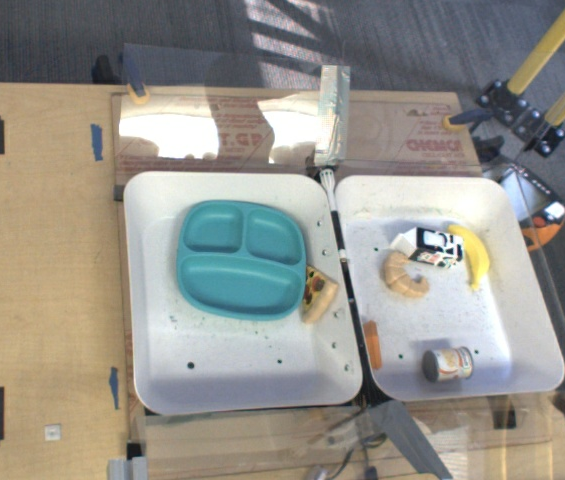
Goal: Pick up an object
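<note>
We see 2 white bins side by side: the left bin [152, 368] holds a teal divided plate [241, 259] with a sandwich piece [317, 294] touching its lower right edge. In the right bin [532, 358], a banana [475, 254] lies at the upper right, just beside a black-and-white packet [436, 247] and a croissant [404, 273], with an orange carrot stick [373, 344] by the left wall and a small can [448, 364] on its side at the lower centre. An orange and grey part of the arm [540, 223] sits at the frame's right edge beyond the bin, and we cannot tell how its gripper stands.
</note>
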Motion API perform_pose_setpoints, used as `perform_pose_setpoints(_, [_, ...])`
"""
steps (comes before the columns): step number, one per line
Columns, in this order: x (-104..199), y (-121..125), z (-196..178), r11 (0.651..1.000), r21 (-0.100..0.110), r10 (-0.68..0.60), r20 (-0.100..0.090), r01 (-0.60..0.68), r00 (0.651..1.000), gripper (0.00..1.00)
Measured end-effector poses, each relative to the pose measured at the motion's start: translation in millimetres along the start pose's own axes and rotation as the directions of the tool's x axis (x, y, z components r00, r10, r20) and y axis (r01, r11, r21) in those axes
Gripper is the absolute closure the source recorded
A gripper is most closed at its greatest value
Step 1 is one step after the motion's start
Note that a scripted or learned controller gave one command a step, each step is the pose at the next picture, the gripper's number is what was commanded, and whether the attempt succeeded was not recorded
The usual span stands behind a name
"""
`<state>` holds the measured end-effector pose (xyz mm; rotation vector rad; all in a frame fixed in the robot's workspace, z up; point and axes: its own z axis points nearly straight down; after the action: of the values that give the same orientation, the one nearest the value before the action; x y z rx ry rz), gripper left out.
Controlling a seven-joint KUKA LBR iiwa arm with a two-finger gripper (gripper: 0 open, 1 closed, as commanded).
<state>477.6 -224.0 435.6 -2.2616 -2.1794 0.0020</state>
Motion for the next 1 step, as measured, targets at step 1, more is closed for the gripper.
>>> perform_pose_setpoints(1, [70.7,48.2,1.0,0.948,-0.003,0.320,-0.001,-0.320,0.948,0.00])
